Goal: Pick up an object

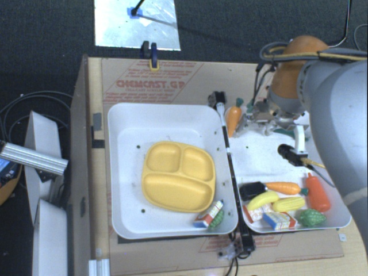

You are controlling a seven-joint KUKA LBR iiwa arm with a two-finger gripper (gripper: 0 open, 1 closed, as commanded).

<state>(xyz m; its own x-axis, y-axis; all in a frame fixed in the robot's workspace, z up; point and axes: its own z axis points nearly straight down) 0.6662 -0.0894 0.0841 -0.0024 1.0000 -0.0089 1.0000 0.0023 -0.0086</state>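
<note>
I'm seeing the arm point(330, 114) taking up the right side, grey w/ the orange band at top, reaching in over the right bin point(259, 154). The table point(172, 79) is carrying both white bins side by side. The left bin point(123, 171) is holding a big yellow divided plate point(178, 176) near its middle, and a small red-green-white carton point(210, 216) is lying at the bin's near right corner, just beside the plate.

The pincer point(270, 122) is sitting low over the far part of the right bin, next to a carrot point(233, 118) that's leaning at the far left corner by the divider. Can't tell its grip state from here, too cluttered.

Rest of the pickable stuff is bunching along the near edge of the right bin: red bottle-like item point(317, 193), another carrot point(283, 187), banana point(261, 200), corn cob point(289, 203), a black item point(252, 188), a small carton point(277, 218), a green piece point(310, 217). All lying close together, some touching.
</note>
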